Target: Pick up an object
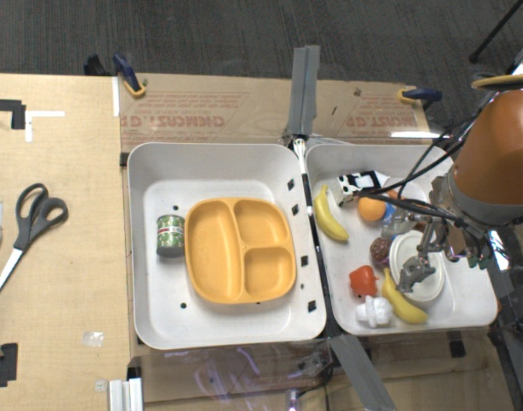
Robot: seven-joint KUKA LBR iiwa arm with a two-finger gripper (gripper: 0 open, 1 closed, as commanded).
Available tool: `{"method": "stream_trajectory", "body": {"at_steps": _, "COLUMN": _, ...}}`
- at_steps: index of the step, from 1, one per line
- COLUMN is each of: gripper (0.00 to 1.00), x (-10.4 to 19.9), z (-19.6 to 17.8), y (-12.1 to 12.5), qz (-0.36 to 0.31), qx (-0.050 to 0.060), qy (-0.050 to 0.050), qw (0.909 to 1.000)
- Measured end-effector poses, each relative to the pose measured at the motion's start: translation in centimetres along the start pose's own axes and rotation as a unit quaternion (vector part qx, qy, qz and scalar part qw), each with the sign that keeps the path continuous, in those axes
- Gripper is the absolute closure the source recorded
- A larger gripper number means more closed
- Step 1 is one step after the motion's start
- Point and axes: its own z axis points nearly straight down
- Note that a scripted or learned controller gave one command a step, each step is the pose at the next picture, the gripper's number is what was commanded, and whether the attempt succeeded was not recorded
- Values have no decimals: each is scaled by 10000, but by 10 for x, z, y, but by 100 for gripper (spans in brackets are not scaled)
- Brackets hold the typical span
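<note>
A pair of black-handled scissors (26,225) lies on the bare wooden bench at far left, well apart from the 2 white bins. The left bin (150,315) holds a yellow 3-compartment tray (240,249), with a small green-labelled can (169,235) lying on its side, touching or just beside the tray's left edge. Behind the bins, a sheet of printed cardboard (210,114) is clamped to the bench by a blue clamp (129,75).

The right bin (475,313) is crowded: 1 banana (329,217) lies near its left wall, a black-and-white patterned item (360,181) sits toward the back, and an orange (372,208) rests just in front of it. Nearer the front are a red, pepper-like piece (363,280), a small white object (373,313) and a 2nd banana (402,301), which touches the rim of a white bowl (428,289).

The gripper (415,272) hangs low over that bowl, its metal fingers close together at the bowl's inner edge; nothing can be seen between them, and whether they are parted or closed cannot be told. The arm's orange band (498,148) stands at far right.
</note>
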Motion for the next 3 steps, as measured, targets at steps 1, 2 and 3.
{"method": "stream_trajectory", "body": {"at_steps": 1, "gripper": 0, "x": 13, "z": 93, "y": -19, "qz": 638, "qx": 2, "qy": -9, "qw": 9980}}
{"method": "stream_trajectory", "body": {"at_steps": 2, "gripper": 0, "x": 16, "z": 109, "y": -5, "qz": 556, "qx": 1, "qy": 2, "qw": 9985}}
{"method": "stream_trajectory", "body": {"at_steps": 3, "gripper": 0, "x": -94, "z": 107, "y": -4, "qz": 1325, "qx": 2, "qy": -27, "qw": 9912}}
